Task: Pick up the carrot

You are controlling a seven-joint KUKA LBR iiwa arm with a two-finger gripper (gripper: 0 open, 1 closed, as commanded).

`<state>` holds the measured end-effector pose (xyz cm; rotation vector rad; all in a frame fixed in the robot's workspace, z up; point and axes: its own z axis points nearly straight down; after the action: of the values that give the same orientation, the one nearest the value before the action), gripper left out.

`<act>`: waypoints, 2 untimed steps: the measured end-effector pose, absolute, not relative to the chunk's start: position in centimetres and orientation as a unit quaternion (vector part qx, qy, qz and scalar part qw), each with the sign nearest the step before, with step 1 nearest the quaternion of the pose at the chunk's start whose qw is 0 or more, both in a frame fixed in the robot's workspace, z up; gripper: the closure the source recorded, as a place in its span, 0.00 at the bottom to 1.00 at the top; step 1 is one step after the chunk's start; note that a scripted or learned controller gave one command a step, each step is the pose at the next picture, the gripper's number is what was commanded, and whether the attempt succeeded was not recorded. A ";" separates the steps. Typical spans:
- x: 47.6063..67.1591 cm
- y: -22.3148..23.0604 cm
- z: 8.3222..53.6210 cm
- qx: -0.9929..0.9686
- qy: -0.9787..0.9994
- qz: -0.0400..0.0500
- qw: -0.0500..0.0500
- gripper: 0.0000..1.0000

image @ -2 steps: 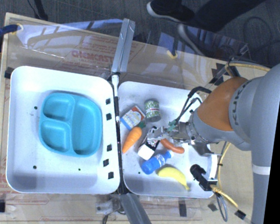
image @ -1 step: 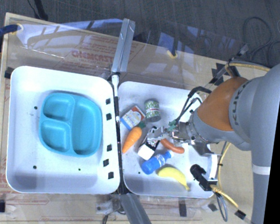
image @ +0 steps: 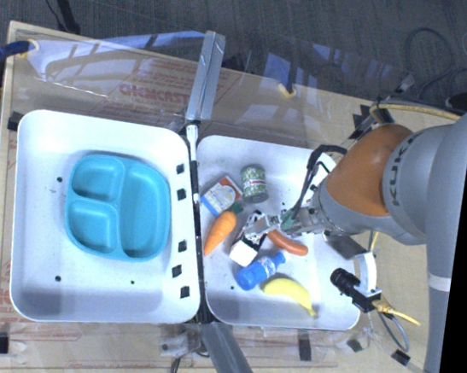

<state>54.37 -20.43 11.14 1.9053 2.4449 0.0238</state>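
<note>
- camera view, looking down on both bins: my carrot (image: 221,231) lies in the right bin (image: 329,317), tilted, close against that bin's left wall, green end up by a small carton (image: 219,195).
- the gripper (image: 264,226) is low in the clutter just right of the carrot, over a black-and-white block (image: 246,248) and the end of a red sausage (image: 287,243). it looks off the carrot to me.
- claw state: i can't tell how far apart it stands or whether it has anything; the tip is lost among dark shapes there.
- what worries me: it's crowded. a blue bottle (image: 258,268), a banana (image: 289,292) and a green can (image: 254,181) all sit near, so closing here would likely grab the sausage or block instead.
- the carrot being so close to the wall could also leave poor room on that side, and a nudge would roll it.
- left bin (image: 22,281) carries a blue divided tray (image: 118,207), well away from the action.
- hard to read: the orange-banded wrist covers the bin's right part, and the carton's label is too small.
</note>
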 end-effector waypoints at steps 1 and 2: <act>54.5 -20.9 11.0 0.702 0.712 0.010 0.009 0.00; 54.0 -18.4 15.4 0.688 0.726 0.000 -0.001 0.00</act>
<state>54.04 -18.42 15.42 2.1617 2.2821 0.0001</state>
